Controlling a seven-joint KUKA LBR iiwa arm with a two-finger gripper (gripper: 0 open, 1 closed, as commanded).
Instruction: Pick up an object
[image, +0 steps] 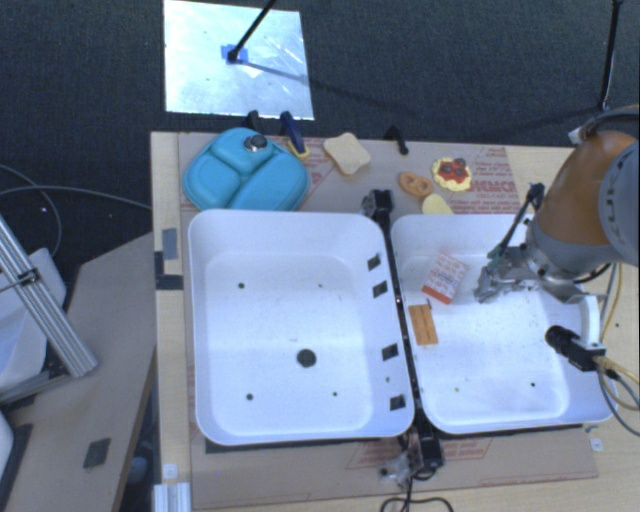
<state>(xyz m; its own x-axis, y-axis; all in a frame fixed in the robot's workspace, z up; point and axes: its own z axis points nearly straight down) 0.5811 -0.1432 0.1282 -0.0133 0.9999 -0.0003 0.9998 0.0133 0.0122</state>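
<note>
Dark carpet all round, wooden bench (170, 300) in the middle, two white bins side by side on it. Gripper (487, 285) down inside the right bin (500, 400), near its back wall, hanging from the grey arm (590, 205) with the orange band. Fingers too small and blurred to read: cannot tell whether wide or narrow, and nothing seen between them. Just left of the gripper, apart from it, a white and orange packet (444, 277) flat on the right bin's floor. Nearer the camera than the packet and close to the divider (398, 300), an orange block (423, 324), also flat. Left of the divider, the left bin (215, 250) with a dark round spot (306, 357) near its centre (object or mark, hard to say). Behind the right bin, on the bench: a yellow piece (436, 204) against the rim, a pretzel shape (414, 183), a round red and yellow toy (452, 172). Behind the left bin: a blue tray (246, 172) and a bread slice (347, 153). Further back on the carpet, a shiny square sheet (238, 58).
</note>
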